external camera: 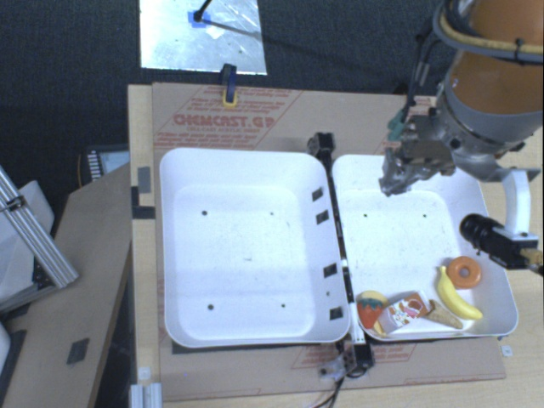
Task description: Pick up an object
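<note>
While nothing has yet been lifted, your candidates lie huddled along the near edge of the right-hand shallow white plastic bin [425, 228]: a curved yellow toy banana [456, 297], a small orange ring-shaped doughnut toy [464, 271] just beside its upper end, a red-and-orange rounded fruit toy [371, 308] near the bin's front left corner, and a white-and-red printed packet [405, 310] between that fruit and a small tan wedge-shaped piece [444, 316].

The arm's grey pincer [399, 181] hangs over the far side of the same bin, well apart from the pile; whether it is open or closed you cannot tell from this angle.

The risk, as judged from here: the toys sit touching one another and hard against the bin's front wall, so a descent could nudge a neighbour, catch two at once, or strike the rim. The banana's smooth curve could slip free of a grip.

The left-hand white bin [246, 245] sits alongside on the cardboard-covered bench [229, 117].
</note>
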`<state>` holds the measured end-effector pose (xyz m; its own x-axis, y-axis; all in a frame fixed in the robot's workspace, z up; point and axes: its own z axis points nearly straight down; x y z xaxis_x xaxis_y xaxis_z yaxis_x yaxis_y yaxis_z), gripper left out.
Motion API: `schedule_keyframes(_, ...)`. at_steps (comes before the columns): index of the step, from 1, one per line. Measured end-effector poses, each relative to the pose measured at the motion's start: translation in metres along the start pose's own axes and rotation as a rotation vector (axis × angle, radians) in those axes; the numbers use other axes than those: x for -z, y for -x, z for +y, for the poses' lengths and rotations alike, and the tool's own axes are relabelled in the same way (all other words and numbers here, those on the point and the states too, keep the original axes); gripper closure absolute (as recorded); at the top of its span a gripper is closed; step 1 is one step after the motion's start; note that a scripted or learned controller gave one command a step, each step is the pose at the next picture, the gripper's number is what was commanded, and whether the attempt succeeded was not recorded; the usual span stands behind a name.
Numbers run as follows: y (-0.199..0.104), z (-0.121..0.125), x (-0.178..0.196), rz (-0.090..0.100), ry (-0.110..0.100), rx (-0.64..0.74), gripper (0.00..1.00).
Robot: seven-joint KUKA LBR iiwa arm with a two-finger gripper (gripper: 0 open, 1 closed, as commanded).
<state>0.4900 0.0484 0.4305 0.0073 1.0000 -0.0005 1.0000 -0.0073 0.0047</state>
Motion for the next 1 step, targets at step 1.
schedule_keyframes(1, 0.0764, -0.0025, 0.0832, -0.002, 0.008, 0.000, 1.00)
